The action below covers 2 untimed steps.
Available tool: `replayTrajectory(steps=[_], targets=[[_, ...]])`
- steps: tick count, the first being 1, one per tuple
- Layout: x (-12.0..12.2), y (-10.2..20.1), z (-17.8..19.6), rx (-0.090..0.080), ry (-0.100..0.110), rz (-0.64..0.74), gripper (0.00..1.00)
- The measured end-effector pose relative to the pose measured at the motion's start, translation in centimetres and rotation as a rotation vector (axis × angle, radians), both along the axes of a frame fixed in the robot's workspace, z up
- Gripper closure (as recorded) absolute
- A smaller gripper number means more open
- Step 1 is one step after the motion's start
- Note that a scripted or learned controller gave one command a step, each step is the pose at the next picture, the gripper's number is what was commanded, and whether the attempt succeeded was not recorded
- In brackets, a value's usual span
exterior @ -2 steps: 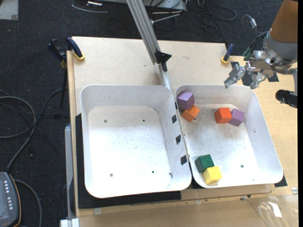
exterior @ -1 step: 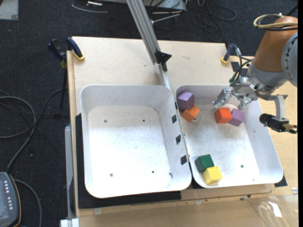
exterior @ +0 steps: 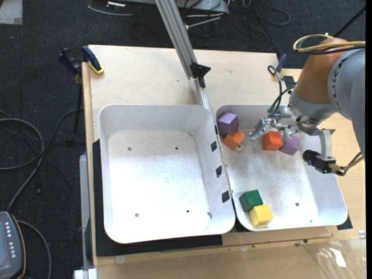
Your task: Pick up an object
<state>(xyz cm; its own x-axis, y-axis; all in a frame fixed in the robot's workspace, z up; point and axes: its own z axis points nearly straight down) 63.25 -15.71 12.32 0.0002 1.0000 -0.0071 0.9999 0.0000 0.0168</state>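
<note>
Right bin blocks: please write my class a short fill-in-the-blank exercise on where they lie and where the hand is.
1. The green block touches the ____ block.
2. The orange block lies just below a ____ block.
3. The hand is over the ____ bin.
4. The block right at the hand is ____.

Missing words: yellow; purple; right; red

Arm cut off at right edge; claw finger state unclear.
</note>
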Motion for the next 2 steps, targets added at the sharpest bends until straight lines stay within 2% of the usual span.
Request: replayTrajectory(steps=[1, 2], targets=[[1.22, -3.83, -1.98, 0.008, 0.017, 0.005, 0.00], [1.28, -4.07, -1.01, 0.006, 0.014, 0.004, 1.00]])
